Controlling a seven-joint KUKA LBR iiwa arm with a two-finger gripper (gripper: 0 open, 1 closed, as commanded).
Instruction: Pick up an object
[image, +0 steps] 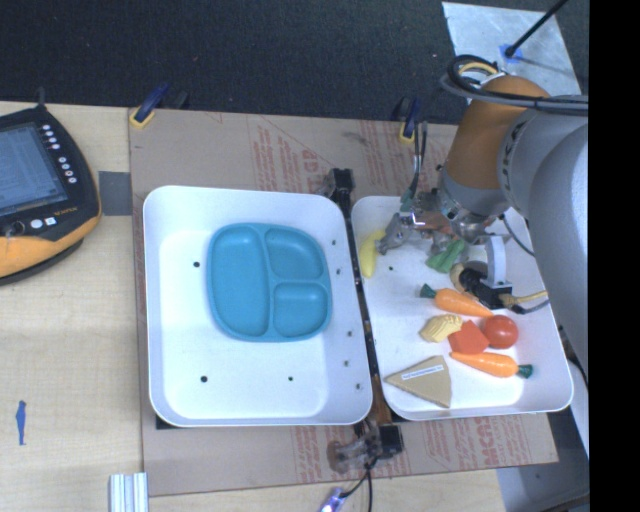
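STAGE: approach, nothing lifted | jaws (408, 228): state cannot be told, low in right bin (540, 400) | banana (367, 254) just beside jaws | LEFT: grasp, lift

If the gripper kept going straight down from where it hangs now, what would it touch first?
Probably the bare white floor at the far end of the right bin. The gripper hangs there, beside the yellow piece at the bin's left wall. Depth is unclear, so it might clip that piece instead.

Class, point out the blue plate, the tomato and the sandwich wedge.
Blue plate (268, 281): camera view, on the divider between compartments.
Tomato (501, 331): camera view, on its red middle.
Sandwich wedge (424, 383): camera view, on its tan top face.
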